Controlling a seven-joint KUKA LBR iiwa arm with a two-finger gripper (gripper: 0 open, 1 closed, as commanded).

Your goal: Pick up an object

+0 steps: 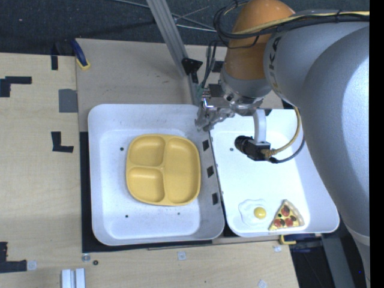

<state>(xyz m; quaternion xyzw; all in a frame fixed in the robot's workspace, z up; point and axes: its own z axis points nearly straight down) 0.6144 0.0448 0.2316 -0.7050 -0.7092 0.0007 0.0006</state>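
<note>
A yellow three-compartment plate (163, 169) lies flat in the left bin (108, 221). In the right bin (312, 185), near its front edge, a toy fried egg (254, 212) lies beside a toy pizza slice (287, 215). My gripper (208, 116) hangs over the divider between the two bins at their far end, well away from the plate, egg and pizza. Nothing is seen in its grasp. The wrist's orange band (258, 29) sits just above it.
A black part with a yellow cable (254, 148) hangs below the wrist over the right bin's middle. A slanted metal pole (171, 35) runs down to the bins' far edge. The grey arm covers the right side of the bench.
</note>
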